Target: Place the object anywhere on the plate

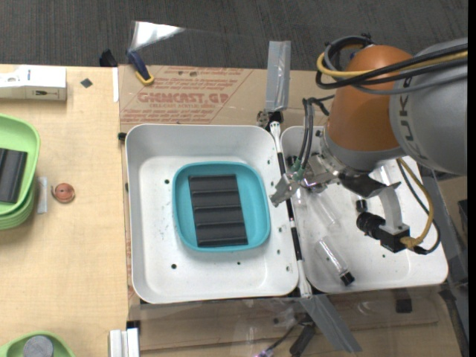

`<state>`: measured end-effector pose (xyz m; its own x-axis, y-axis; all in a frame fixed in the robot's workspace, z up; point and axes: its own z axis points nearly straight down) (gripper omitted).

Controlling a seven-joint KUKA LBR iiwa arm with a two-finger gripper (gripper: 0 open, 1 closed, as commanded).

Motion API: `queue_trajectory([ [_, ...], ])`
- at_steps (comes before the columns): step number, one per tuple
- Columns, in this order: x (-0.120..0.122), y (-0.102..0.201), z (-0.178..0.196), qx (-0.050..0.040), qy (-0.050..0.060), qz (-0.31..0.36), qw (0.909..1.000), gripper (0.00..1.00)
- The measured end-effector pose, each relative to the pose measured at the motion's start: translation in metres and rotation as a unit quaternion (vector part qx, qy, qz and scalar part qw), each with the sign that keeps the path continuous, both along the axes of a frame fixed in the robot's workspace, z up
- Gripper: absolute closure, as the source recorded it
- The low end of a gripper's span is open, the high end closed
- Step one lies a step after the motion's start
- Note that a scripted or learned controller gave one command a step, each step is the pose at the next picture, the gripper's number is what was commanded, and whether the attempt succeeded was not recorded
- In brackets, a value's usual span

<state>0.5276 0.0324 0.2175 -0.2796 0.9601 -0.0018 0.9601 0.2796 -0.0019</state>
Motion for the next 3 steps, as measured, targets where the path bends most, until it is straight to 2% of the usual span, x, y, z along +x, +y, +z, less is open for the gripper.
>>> queue_trajectory([
  [1,0.049,-0.039,-0.027,-0.0001,0.000,0.003,1.0000,0.00],
  [2,0.088,0.042,0.171,-0.0003,0.000,-0.043,0.9991,0.00],
  [3,0.036,0.012,-0.028,0.0002,0.001,-0.032,0.9995,0.00],
])
